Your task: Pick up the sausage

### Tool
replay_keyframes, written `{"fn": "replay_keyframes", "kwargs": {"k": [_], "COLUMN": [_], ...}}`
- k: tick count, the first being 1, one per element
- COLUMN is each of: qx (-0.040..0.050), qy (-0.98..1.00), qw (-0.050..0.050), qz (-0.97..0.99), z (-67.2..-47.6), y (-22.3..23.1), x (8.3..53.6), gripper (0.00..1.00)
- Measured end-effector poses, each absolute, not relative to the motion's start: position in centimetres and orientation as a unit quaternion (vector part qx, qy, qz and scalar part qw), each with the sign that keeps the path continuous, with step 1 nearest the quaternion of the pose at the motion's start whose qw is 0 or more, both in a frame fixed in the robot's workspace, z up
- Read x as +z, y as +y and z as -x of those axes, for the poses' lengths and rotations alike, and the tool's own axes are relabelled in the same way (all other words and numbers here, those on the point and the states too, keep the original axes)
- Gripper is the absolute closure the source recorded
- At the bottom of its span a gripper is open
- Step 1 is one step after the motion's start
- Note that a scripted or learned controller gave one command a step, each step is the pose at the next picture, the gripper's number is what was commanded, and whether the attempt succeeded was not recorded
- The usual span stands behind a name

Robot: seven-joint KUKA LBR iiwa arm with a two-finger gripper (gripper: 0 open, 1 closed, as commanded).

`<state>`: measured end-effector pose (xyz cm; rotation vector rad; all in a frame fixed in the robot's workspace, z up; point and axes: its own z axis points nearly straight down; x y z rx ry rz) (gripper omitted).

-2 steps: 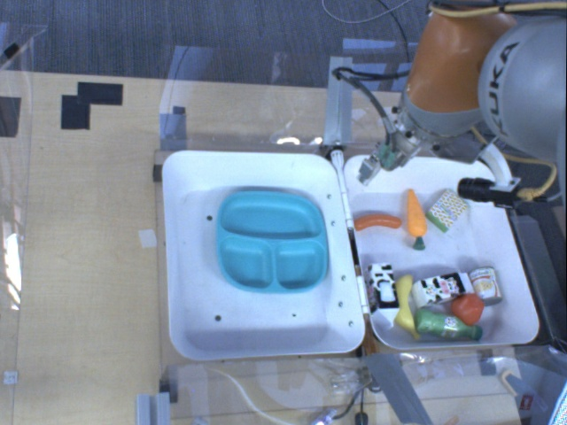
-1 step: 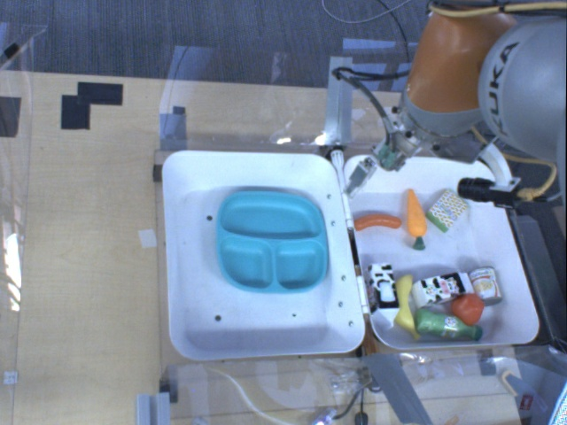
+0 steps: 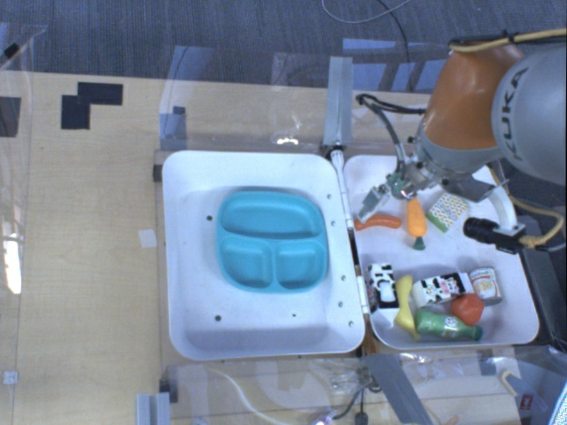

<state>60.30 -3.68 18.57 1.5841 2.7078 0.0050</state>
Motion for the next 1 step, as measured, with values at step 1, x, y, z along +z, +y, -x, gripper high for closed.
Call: {"fn": "replay_keyframes", "kwargs": {"k": [1], "qx": [0.0016], "qy": [0.946], "qw": [0.006], "qz": [-0.324], "z": [-57.00], "y": [-6.03], "x": [33.81], "gripper": [0.00]}}
